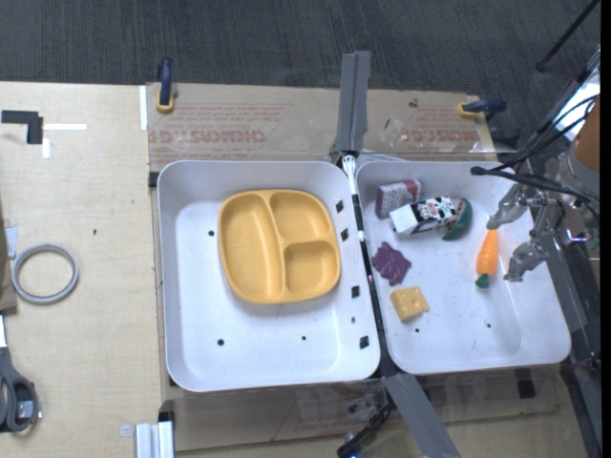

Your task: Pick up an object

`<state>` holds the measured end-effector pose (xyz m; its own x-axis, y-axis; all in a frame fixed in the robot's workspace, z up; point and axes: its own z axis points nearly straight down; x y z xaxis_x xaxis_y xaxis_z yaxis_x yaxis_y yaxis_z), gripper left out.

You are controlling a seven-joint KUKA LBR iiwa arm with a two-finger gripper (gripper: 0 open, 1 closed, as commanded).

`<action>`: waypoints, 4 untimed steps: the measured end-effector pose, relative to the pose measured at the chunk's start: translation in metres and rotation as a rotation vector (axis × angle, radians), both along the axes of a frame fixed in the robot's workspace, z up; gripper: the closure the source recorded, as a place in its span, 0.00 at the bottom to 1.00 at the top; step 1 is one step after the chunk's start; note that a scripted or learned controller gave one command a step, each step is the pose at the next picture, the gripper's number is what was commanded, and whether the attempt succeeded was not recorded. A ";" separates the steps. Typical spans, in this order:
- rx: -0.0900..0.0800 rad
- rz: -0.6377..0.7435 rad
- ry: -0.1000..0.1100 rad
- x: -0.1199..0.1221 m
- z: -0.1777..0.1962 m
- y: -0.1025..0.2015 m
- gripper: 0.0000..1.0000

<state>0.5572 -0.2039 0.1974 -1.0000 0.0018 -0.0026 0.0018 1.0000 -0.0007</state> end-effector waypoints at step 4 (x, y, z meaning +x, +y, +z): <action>0.000 -0.690 -0.003 0.085 -0.020 -0.018 0.00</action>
